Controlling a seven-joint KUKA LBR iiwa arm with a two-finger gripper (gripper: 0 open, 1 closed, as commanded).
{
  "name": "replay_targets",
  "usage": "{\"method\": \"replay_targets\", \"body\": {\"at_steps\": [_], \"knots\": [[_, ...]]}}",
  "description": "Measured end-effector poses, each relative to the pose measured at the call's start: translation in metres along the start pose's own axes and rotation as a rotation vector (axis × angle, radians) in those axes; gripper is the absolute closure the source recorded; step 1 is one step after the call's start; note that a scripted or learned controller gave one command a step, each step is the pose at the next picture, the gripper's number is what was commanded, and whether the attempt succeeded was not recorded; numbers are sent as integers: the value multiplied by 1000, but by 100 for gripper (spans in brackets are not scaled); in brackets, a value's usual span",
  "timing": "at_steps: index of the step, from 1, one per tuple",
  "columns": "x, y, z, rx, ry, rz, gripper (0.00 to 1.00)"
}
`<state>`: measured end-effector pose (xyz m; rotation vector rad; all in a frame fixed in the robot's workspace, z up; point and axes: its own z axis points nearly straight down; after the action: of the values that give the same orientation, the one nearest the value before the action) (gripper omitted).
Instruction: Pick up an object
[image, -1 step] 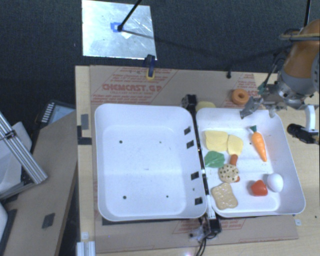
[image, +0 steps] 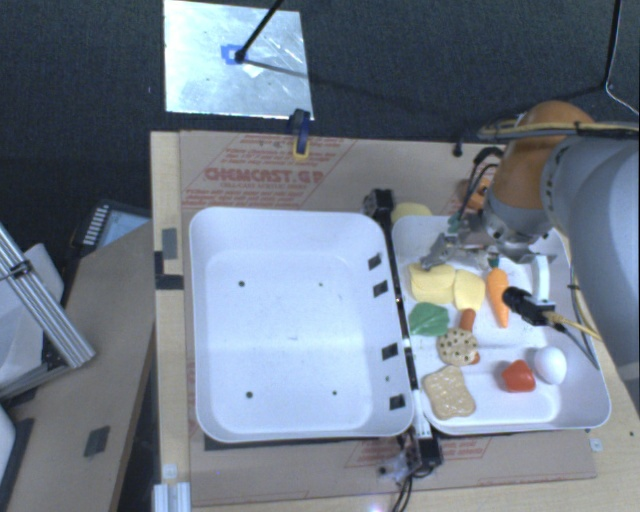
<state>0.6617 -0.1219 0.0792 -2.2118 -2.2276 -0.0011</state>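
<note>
While the hand (image: 440, 256) is lowered over the yellow cheese (image: 432, 283) in the right bin (image: 585, 400), its grip cannot be told.

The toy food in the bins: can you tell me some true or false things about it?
1. The carrot lies in the right bin. True.
2. The white egg sits in the left bin. False: it is in the right bin, beside the red tomato.
3. The gripper is over the right bin's far end. True.
4. The chocolate chip cookie is stacked on the carrot. False: it lies apart, near the green leaf.
</note>
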Motion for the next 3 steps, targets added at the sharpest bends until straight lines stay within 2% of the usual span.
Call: {"method": "replay_targets", "body": {"at_steps": [1,2,3], "knots": [[32,-39,-8,-9,-5,2,0],[104,-61,-76,-1,-1,6,0],[182,-86,-106,-3,2,-4,0]]}}
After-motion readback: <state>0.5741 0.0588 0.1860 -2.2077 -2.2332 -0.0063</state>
